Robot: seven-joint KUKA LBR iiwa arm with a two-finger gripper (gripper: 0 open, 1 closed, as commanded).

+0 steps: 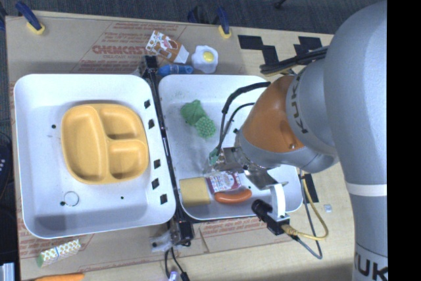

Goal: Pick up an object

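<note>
1. The arm reaches in from the right and bends low over the right bin (pixel 172 92), its orange band above the bin's right half and the gripper (pixel 227 171) down near the bin's near edge.
2. Whether the fingers are apart or together I cannot tell; the wrist body and cables cover them.
3. Right under the gripper lies a red sausage-like item (pixel 231 196) with a small printed packet (pixel 222 182) against its far side. A yellow block (pixel 194 191) sits just to their left, in the bin's near left corner.
4. The sausage's long axis runs roughly left to right, along the bin's near edge. It seems the likeliest target, lying just toward the near edge from the gripper and almost directly below it.
5. A green broccoli-like toy (pixel 198 117) lies farther back in the same bin, toward the far left, well apart from the gripper.
6. The left bin (pixel 26 135) holds a yellow divided tray (pixel 105 141), across the divider and away from the arm.
7. Judging from this, a short descent with the fingers closing across the sausage's narrow width would be needed. The crowding packet and block could get pinched along with it.
</note>
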